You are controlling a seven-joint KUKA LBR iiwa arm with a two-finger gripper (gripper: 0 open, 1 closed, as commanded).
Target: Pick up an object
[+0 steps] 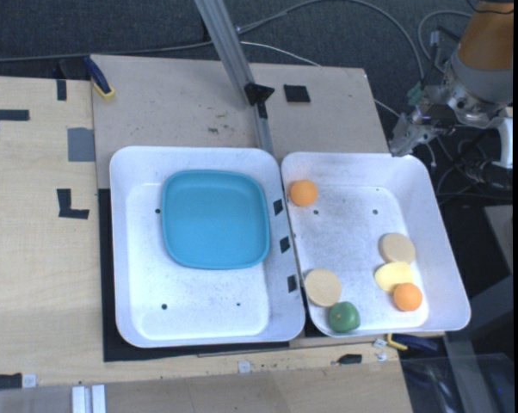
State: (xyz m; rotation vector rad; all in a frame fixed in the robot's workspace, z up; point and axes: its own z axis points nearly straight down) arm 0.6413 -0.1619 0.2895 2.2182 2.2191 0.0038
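In the camera view, the gripper [407, 136] hangs at the upper right of the frame, just outside the right bin [362, 175]; whether it is spread or pressed together I cannot tell. Candidate objects sit in that bin: an orange ball [303, 193] at upper left, alone and easiest to reach, and a green ball [343, 317] at the bottom. Both look light, smooth and apt to roll, so a centred pinch across the widest part seems wise.
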